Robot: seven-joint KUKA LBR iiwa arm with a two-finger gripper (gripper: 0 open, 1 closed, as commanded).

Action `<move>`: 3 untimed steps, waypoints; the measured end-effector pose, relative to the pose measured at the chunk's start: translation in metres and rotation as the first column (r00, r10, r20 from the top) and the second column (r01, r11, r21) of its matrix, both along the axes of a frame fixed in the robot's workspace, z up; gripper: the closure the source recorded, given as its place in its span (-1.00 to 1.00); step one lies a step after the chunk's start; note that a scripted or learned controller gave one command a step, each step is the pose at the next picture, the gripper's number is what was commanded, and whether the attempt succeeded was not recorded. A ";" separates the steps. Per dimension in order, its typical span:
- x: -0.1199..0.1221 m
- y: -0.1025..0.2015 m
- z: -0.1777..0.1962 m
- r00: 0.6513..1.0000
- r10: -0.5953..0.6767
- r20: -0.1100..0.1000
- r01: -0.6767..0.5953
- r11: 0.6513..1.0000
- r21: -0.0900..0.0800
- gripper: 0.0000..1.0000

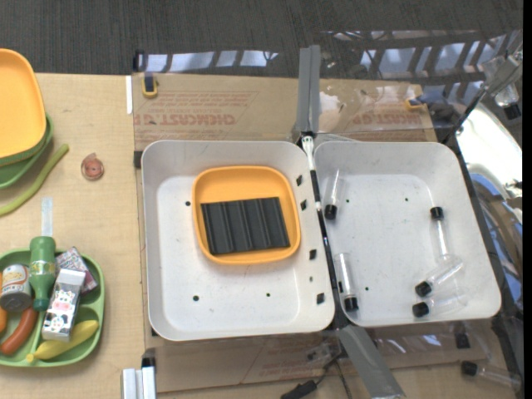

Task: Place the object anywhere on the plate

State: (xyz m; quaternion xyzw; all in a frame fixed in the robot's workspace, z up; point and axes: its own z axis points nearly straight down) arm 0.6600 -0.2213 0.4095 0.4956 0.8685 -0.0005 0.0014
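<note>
The task's thing, a dark grey ribbed rectangular slab (246, 225), is seen lying flat on the orange rounded-square plastic plate (246, 181). It is a little skewed, w/ its lower edge close to the plate's front rim. The plate sits in the upper middle of the left shallow white bin (170, 293). The placing step is judged done, or all but done.

How far the gripper is open, and whether anything is held by it, cannot be told from this view.

Several clear plastic tubes w/ black caps (438, 238) are scattered in the right shallow white bin (382, 214), mostly along its edges and near corner.

Risks from here:
- If another pick is attempted by the program, the slab could be dragged over the front rim and off the plate, since little margin is left on that side.
- The plate looks light and is not fixed, so it could be shoved or tipped by a low pass of the arm, and the slab would slide w/ it.
- The tubes are round and prob. roll, so they could be mistaken for the target or knocked about.
</note>
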 end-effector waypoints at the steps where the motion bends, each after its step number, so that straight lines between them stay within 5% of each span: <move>1: 0.000 0.000 0.000 1.000 0.000 0.000 0.000 1.000 0.000 -1.00; 2: 0.000 -0.001 -0.054 0.943 0.334 -0.001 -0.334 0.943 0.001 -1.00; 3: -0.028 -0.001 -0.063 0.827 0.562 0.000 -0.562 0.827 0.000 -1.00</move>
